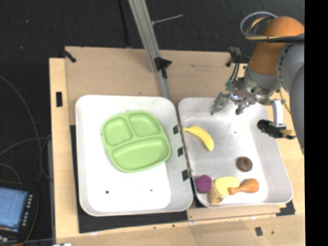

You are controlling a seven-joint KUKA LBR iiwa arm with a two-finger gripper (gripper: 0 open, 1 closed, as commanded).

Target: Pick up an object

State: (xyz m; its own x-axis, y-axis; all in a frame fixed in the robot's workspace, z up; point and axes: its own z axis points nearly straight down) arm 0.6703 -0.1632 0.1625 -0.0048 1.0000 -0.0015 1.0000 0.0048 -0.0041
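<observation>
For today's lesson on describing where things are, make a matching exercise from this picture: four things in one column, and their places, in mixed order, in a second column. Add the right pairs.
Things
1. green divided plate
2. banana
3. brown doughnut
4. gripper

Places
A. right bin, near its right wall
B. over the far end of the right bin
C. in the left bin
D. right bin, close to the wall shared with the left bin

Pairs: 1-C, 2-D, 3-A, 4-B
</observation>
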